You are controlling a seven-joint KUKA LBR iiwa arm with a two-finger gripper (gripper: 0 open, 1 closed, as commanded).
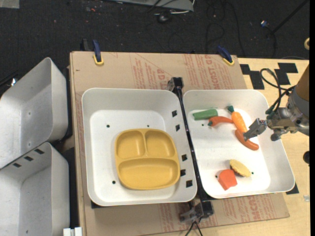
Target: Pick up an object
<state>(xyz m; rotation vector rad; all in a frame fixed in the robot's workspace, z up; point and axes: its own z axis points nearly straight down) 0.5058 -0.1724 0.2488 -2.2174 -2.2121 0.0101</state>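
The right bin (275, 171) holds several toy foods. A green piece (204, 114) lies at the back, with a thin red pepper (220, 121) just in front of it. An orange carrot (239, 121) sits beside them, and a red-orange sausage (247, 140) lies below the carrot. A yellow ridged piece (240, 168) rests against an orange-red block (227, 179) near the front. My gripper (266, 131) hangs over the bin's right side, open, with nothing between its fingers. Its left finger (255, 129) is just above the sausage's right end.
The left bin (98, 132) carries a yellow divided plate (146, 158). A black divider (186, 141) runs between the bins. Two more white bins (29, 132) stand off the bench at the left. Cables trail at the right by the arm.
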